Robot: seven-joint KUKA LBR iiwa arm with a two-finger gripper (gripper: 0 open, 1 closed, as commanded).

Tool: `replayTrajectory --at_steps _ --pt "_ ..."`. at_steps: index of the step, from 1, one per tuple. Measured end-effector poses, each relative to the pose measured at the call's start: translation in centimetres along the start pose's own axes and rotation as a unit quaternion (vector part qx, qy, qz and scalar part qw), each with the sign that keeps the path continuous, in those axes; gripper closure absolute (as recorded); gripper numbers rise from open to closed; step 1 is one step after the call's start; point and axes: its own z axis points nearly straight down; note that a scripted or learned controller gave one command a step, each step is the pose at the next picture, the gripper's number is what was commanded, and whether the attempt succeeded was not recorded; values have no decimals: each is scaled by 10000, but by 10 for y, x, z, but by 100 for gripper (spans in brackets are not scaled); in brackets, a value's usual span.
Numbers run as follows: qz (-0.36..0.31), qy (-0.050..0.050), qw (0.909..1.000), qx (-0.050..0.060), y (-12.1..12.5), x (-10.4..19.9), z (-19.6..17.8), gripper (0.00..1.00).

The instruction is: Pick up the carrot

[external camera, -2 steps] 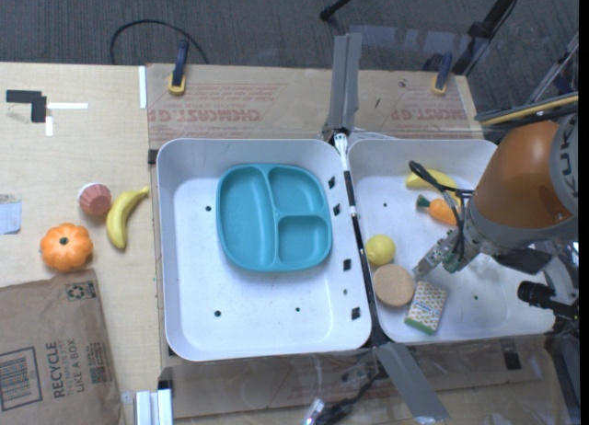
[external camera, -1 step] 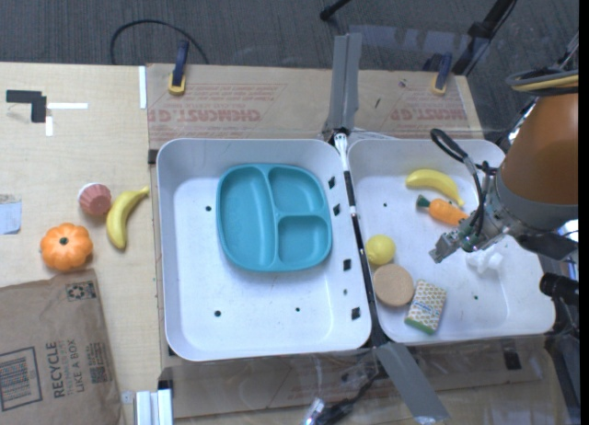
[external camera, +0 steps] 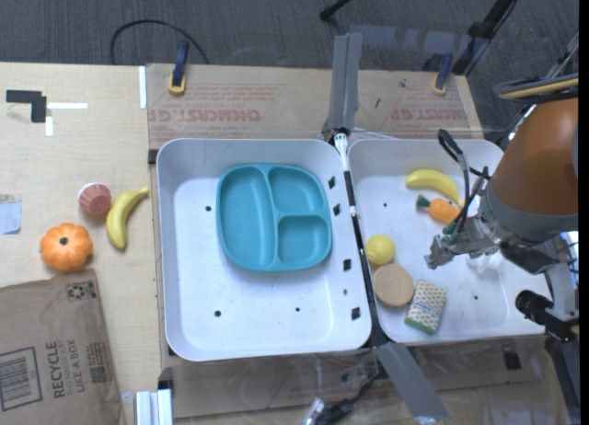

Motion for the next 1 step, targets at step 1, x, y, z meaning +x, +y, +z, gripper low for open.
replayTrajectory --at_steps 1 --pt "212 -6 9998 -7 24 7 -19 100"
